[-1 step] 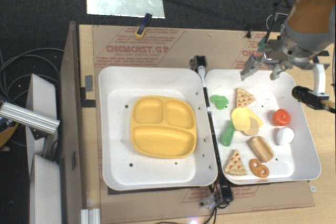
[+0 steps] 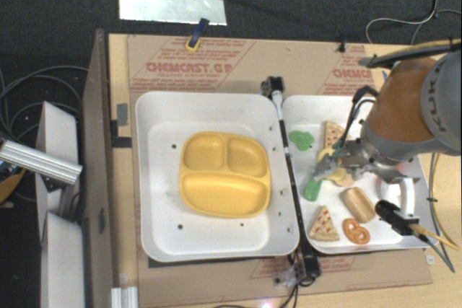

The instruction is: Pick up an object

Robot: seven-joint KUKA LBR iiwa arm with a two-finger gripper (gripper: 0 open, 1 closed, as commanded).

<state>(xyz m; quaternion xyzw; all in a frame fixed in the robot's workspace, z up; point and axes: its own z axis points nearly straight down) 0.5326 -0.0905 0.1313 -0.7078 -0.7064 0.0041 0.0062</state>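
**benchwatcher:** So the gripper is hanging low in the right bin, and it's looking like the reach-in step, not a lift. Fingers are standing spread, with nothing between them as far as I can make out. Right under the tips there's a pale yellowish piece, and just below-left of the hand the green stalk-shaped toy is lying at a slant. Either one could be the target, I'm guessing the green one.

**kuka_kid:** Agreed, it's still needing a close. Next move is calling for a bit more drop and the fingers straddling one item only, since stuff is crowding in there. The tan cylinder is sitting just beyond the hand toward the arm's side, a pizza slice is just above it, a leafy green piece up-left. Further out, another slice and a pretzel are lying near the bin's front. Farthest off, the yellow tray is sitting in the left bin.
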